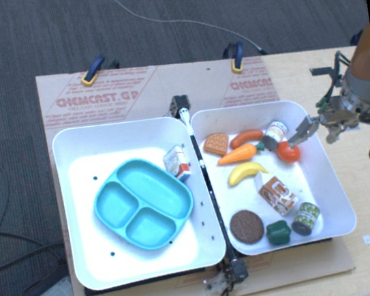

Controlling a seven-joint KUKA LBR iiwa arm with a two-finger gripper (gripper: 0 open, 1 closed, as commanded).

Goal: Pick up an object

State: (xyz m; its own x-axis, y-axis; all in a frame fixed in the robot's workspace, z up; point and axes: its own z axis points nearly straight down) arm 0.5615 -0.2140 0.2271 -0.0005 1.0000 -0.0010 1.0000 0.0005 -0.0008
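Two shallow white bins sit side by side on the counter (365,248), and I'm at the right-hand one. My fingers (304,131) hang over the upper right corner of the right white bin (324,157), one long grey finger slanting down toward the small red tomato (289,152) and ending just above it; I cannot tell whether my fingers are spread or closed, and nothing shows between them. Just left of the tomato lies the small silver can (277,130), and beside it the orange carrot with its green top (244,152) and the reddish sausage (247,136). The brown waffle square (216,144) rests by the divider, the yellow banana (245,172) below the carrot. Lower down I've got the brown-and-white carton (278,194), the round chocolate cookie (246,226), the dark green pepper (278,232) and the green-labelled can (306,217) near the front wall. Over in the left white bin (74,146) there's a light blue three-compartment plate (144,204), with a small white milk carton (177,162) touching its upper right edge.
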